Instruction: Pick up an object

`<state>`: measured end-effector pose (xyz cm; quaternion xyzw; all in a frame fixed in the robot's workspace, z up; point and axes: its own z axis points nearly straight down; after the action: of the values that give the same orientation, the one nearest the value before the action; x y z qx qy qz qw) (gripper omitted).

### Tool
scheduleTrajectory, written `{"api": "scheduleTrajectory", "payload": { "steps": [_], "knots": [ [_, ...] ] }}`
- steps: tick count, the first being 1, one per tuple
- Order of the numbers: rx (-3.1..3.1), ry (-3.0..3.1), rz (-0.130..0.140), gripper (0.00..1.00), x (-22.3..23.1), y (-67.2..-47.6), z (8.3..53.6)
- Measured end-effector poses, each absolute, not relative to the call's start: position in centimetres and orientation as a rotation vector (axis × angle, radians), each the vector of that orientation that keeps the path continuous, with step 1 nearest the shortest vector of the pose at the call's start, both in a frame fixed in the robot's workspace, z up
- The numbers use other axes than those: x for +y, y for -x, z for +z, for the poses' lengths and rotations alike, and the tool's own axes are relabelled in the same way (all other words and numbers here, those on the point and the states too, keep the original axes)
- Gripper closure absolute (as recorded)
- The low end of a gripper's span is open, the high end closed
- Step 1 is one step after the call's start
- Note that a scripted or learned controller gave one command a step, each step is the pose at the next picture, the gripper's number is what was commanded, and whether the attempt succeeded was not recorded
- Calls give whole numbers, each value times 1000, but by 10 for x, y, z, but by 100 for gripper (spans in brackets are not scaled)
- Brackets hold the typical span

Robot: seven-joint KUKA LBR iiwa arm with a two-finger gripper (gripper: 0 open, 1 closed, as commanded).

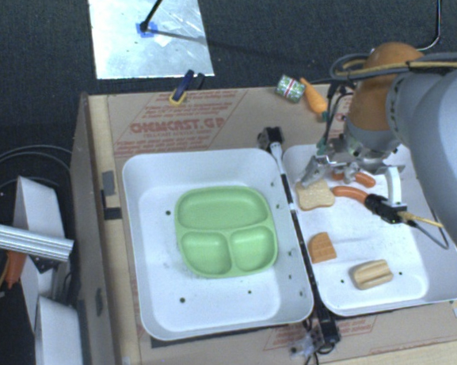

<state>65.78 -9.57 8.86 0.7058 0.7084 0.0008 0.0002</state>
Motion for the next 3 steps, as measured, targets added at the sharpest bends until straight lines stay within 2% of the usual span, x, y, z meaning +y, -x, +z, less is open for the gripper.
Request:
{"api": "scheduleTrajectory", "payload": {
  "steps": [1,2,3],
  "knots": [
    [2221,-2215,4,0,-117,-670,134],
    [2223,-2218,0,0,-146,-650,105],
    [2221,-2217,2,0,-156,-632,85]
  ]
}}
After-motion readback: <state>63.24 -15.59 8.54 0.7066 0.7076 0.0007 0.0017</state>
